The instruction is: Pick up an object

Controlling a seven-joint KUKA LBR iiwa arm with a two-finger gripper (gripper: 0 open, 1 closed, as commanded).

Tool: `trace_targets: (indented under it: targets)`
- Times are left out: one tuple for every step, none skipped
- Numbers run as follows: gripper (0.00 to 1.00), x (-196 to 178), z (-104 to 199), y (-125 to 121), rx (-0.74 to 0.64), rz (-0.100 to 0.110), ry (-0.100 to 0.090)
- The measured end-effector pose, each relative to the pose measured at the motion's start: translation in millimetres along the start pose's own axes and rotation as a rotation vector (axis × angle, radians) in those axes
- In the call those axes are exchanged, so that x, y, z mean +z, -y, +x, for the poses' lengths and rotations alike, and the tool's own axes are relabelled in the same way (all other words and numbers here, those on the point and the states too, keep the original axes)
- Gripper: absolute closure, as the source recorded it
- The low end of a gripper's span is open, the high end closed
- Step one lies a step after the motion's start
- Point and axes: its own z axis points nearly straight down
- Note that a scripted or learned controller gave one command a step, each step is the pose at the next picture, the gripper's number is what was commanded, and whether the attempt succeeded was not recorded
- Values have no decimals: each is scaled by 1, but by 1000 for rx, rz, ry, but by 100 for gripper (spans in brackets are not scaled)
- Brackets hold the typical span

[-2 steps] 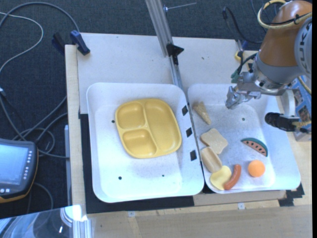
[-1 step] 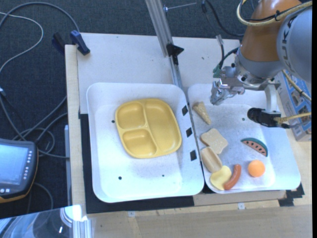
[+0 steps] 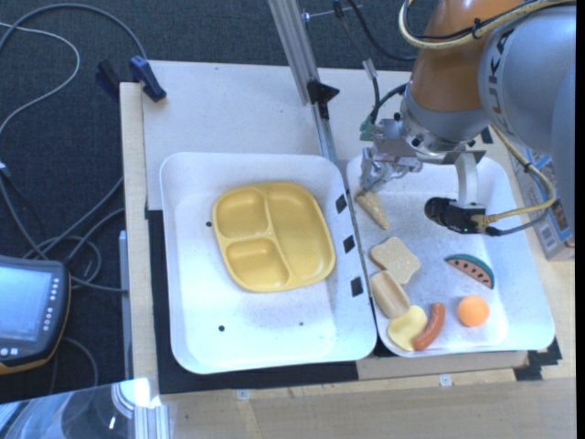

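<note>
The pale tabletop (image 3: 228,108) carries two shallow white bins side by side. The left bin (image 3: 183,273) holds a yellow divided plate (image 3: 272,236) lying flat near its middle. The grey arm (image 3: 535,62) comes in from the upper right of the frame, and the gripper (image 3: 377,183) hangs over the upper left corner of the right bin (image 3: 523,286), close to the wall that the two bins share. From this angle I cannot tell whether the gripper is open or closed, and nothing can be seen held in it. Just below the gripper in the frame lies a tan wedge of toy food (image 3: 372,210), resting on the bin floor against the left wall; whether the gripper touches it is not clear. Further down the same side sit a slice of toy bread (image 3: 395,259) and a tan bun (image 3: 388,293), close together. At the lower edge a yellow banana (image 3: 405,329) and a red sausage (image 3: 430,326) lie touching. To their right is an orange ball-shaped fruit (image 3: 473,311), with a watermelon slice (image 3: 469,271) just above it.
</note>
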Motion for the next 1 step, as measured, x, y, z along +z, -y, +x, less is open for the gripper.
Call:
trace_targets:
  targets:
    - [100, -1, 48, 5, 1, 3, 0]
